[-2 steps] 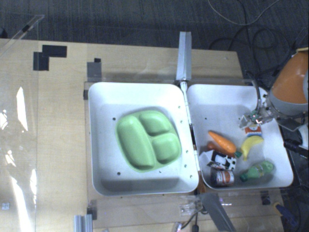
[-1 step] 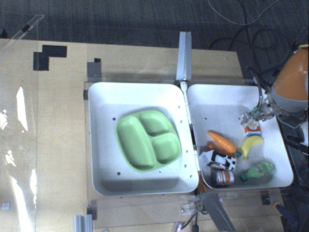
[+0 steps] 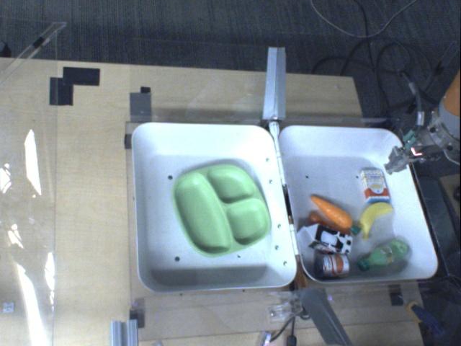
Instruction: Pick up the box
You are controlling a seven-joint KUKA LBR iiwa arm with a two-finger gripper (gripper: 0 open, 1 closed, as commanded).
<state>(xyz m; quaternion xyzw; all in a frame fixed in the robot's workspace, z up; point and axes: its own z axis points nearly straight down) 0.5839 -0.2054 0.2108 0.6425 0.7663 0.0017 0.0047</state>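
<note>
Box [image 3: 374,184]: small rectangular carton, white and orange print, flat near right wall of right bin [image 3: 338,139]. Gripper [image 3: 400,158]: grey metal, at that bin's far right rim, just beside box, apart from it; finger state indiscernible. Left bin [image 3: 151,193]: glossy white, holding rounded green three-compartment tray [image 3: 220,209].

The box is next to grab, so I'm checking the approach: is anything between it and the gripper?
Nothing visible. The gripper sits at the right bin's upper right rim, with bare floor down to the box.
</note>
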